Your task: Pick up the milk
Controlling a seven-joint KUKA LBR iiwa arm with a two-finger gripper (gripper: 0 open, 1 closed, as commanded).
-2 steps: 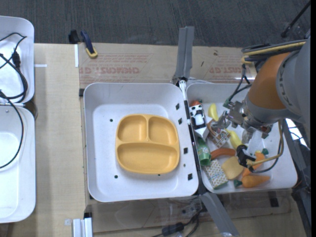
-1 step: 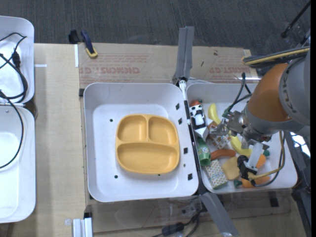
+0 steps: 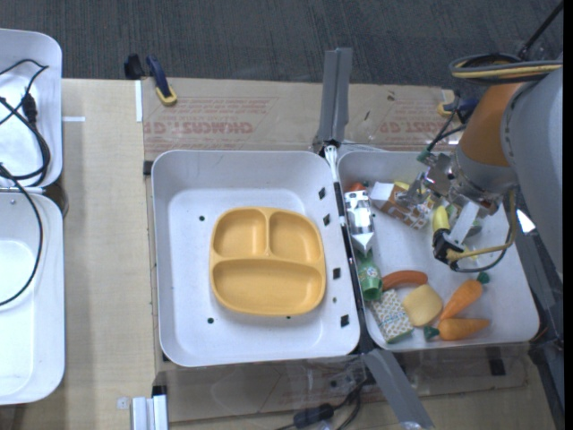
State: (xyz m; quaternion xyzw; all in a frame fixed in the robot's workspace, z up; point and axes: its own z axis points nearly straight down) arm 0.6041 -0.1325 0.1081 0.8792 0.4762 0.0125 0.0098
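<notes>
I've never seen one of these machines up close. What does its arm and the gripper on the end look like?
The arm is bulky, rounded and grey, with an orange band above the wrist. The gripper is a small metal-and-black assembly, with thin cables, one yellow, looping off it.

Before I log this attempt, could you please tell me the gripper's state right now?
Gripper: cannot be told; it sits low in the right bin among the items.

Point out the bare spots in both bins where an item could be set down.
Left bin: bare white floor rings the yellow divided plate, widest along its left wall and front. Right bin: crowded with carrots, sausage and packets under the gripper; little floor free.
</notes>
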